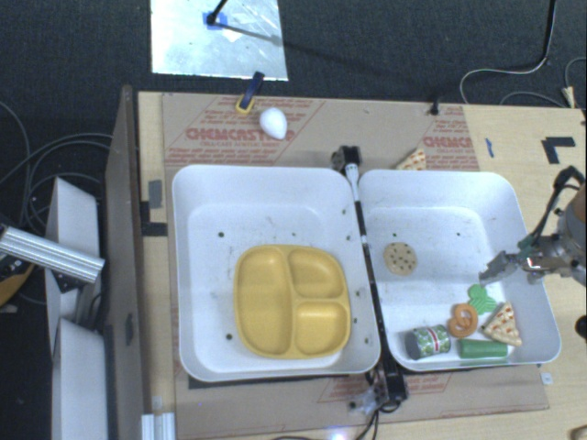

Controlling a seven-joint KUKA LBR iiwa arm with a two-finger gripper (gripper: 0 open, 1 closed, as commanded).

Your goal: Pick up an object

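Note:
My gripper (512, 271) hangs over the right part of the right bin (431, 191), open, with nothing between its fingers. Just below it lie a green toy leaf (480, 296), an orange pretzel ring (463, 319) and a pizza slice (503, 324). A green stick (483, 347) and a small green-and-white can (428, 341) rest along the bin's front wall. A round cookie (400, 258) sits alone near the bin's left side, well to the left of the gripper.
The left bin (211, 200) holds a yellow divided plate (292, 301). Behind the bins, on the cardboard, lie a white egg (273, 122), a blue-and-yellow tool (249, 94) and a second pizza slice (413, 160).

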